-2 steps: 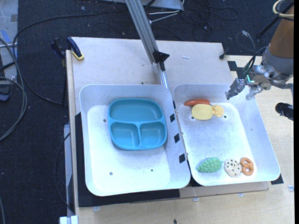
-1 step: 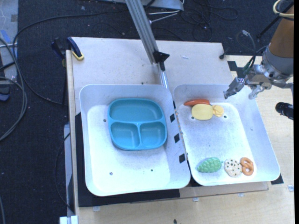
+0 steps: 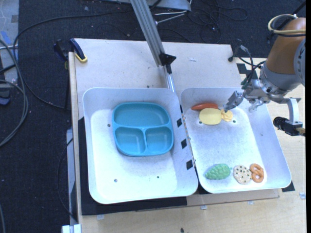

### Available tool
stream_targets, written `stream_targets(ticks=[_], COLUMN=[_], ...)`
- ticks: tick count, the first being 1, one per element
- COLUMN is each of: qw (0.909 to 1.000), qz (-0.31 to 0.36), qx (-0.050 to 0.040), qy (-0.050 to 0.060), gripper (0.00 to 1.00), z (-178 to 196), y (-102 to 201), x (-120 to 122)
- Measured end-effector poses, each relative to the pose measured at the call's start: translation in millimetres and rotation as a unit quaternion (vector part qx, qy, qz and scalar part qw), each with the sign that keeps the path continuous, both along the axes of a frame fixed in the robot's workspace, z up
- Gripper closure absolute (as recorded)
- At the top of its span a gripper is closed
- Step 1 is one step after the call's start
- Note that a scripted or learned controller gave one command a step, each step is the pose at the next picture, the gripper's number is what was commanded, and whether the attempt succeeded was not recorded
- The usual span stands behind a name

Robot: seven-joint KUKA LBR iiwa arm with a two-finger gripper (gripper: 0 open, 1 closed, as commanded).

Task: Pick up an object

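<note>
The arm [image 3: 286, 47] is cut off by the right edge of the picture, so its upper part is out of sight. The gripper [image 3: 232, 103] is small and dark, and it is not possible to tell how it stands near the yellow toy [image 3: 212, 116]. The red thing [image 3: 205, 106] lies partly hidden behind that yellow toy.

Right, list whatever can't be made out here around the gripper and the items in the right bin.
- Gripper: too small and blurred in the camera view to tell whether it is open or touching the yellow item.
- Red-orange item: its lower edge is hidden behind the yellow item.
- Arm: cut off by the right edge.
- Green item, cookie, pretzel: surface detail too small.
</note>
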State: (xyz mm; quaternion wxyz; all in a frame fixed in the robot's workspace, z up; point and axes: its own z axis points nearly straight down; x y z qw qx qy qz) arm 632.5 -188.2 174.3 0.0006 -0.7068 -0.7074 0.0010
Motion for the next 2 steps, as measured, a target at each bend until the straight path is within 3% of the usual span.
stream_targets(ticks=[1,2], qw=[1.0000,1.0000], qz=[0.001,0.001], qx=[0.0001,-0.0005], qy=[0.000,-0.003], gripper=[0.00,0.00], z=[-62.3,-79.5], y=[-0.2,-0.4], x=[4.7,6.3])
